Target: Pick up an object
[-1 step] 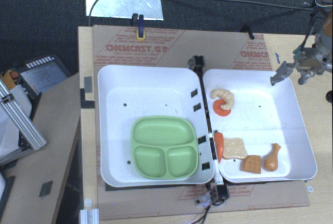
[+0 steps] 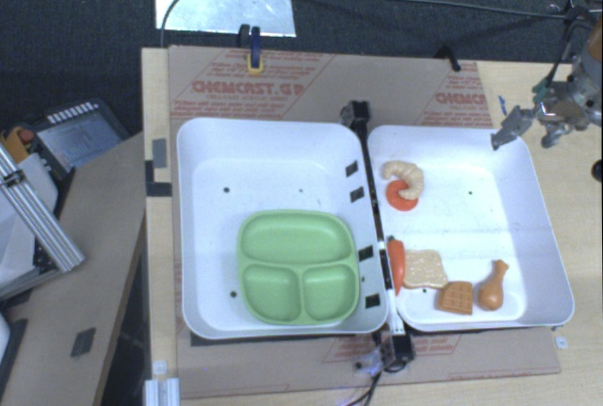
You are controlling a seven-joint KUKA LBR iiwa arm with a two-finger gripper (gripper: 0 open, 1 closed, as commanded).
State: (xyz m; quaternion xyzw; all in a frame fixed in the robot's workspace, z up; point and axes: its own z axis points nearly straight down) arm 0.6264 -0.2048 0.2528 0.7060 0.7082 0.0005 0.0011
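Note:
Several toy foods lie in the right bin (image 2: pixel 476 206). A croissant (image 2: pixel 403 173) rests on a red tomato slice (image 2: pixel 403 197) near its left wall. Along the front sit a red pepper (image 2: pixel 397 265), a toast slice (image 2: pixel 423 268), a waffle piece (image 2: pixel 456 298) and a chicken drumstick (image 2: pixel 493 285). My gripper (image 2: pixel 529 131) hangs over the right bin's far right corner, well above and away from the food. It is open, its two fingers spread with nothing between them.
The left bin (image 2: pixel 212 206) holds a green three-compartment plate (image 2: pixel 297 265). Black clips (image 2: pixel 358 197) line the seam between the bins. A clamp (image 2: pixel 252 51) and cables sit beyond the bins, and metal gear lies on the side table at left (image 2: pixel 38 206).

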